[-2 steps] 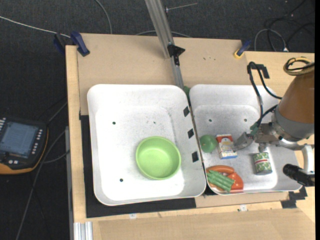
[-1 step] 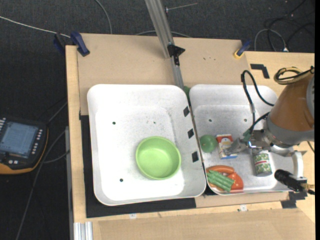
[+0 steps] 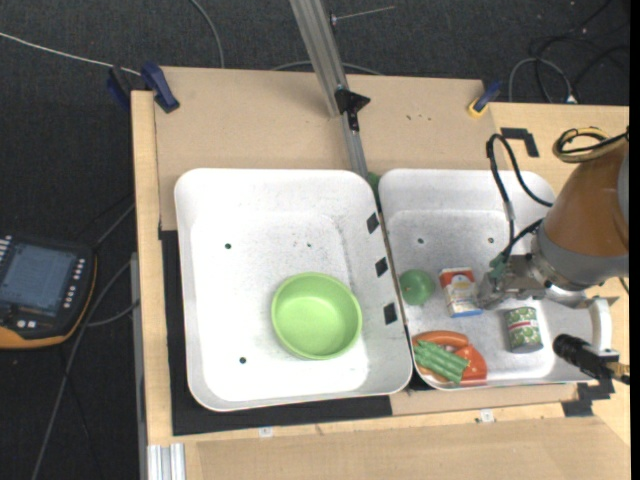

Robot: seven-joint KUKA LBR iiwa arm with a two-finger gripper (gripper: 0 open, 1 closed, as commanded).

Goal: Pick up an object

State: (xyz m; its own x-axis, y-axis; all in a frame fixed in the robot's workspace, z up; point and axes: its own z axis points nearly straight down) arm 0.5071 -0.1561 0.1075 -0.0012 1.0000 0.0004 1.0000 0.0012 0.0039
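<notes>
In the right bin [image 3: 440, 193] lie a small green ball [image 3: 416, 287], a white carton with red and blue print [image 3: 459, 291], a can with a green label [image 3: 521, 329] and a plate of red and green vegetables [image 3: 449, 359]. My gripper [image 3: 492, 288] hangs low over this bin, just right of the carton and up-left of the can. The grey wrist and the orange band rise behind it to the right. I see nothing held.
A light green bowl [image 3: 316, 315] rests in the left bin [image 3: 230, 208], near its front right. A metal pole [image 3: 325, 43] slants down to the divider between the bins. Black cables [image 3: 505, 183] loop above the right bin's far corner.
</notes>
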